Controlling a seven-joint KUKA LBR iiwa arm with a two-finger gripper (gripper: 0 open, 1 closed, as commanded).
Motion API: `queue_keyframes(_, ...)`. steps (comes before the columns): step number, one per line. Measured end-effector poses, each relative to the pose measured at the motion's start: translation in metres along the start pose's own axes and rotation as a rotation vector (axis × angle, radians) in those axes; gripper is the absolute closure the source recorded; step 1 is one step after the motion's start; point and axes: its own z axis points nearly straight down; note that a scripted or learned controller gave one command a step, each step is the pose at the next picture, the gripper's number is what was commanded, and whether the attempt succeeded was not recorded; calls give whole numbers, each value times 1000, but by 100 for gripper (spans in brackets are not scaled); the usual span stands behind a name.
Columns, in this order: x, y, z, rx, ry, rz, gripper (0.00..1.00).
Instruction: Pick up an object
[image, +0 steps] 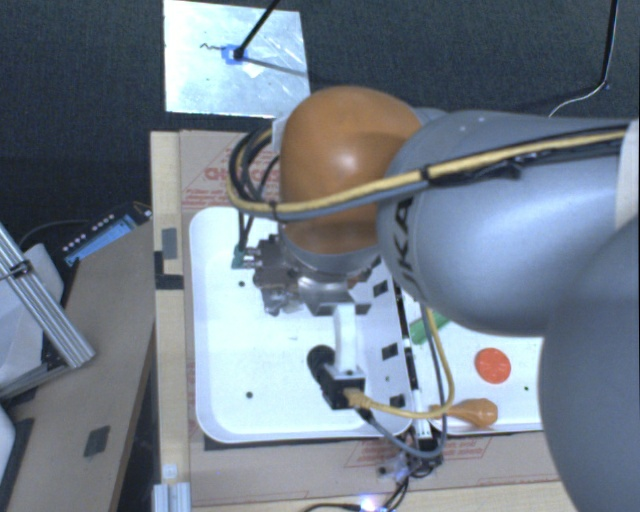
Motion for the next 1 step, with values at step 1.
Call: queue_keyframes(1, 0, 29, 7, -8, 3, 1, 100)
